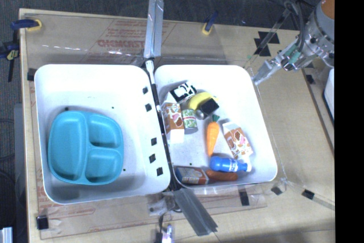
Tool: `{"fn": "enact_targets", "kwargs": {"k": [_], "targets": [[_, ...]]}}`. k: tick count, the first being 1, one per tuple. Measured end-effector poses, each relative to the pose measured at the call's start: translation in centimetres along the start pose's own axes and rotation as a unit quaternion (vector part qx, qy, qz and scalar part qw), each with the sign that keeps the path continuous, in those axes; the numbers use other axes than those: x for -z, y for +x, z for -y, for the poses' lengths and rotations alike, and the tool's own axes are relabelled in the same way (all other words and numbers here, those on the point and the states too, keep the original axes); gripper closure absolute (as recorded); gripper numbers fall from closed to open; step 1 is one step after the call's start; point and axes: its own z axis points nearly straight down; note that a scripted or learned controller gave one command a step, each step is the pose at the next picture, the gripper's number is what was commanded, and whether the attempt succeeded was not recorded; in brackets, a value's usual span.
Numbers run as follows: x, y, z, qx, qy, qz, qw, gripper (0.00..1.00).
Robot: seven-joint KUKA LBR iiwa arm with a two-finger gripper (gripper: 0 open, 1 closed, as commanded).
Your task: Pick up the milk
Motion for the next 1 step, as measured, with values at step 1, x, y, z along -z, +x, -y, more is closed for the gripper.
{"fn": "enact_targets", "kwargs": {"k": [1], "targets": [[-10.00,5.05,0.94,0.042,0.002,-0.001,0.9991,1.00]]}}
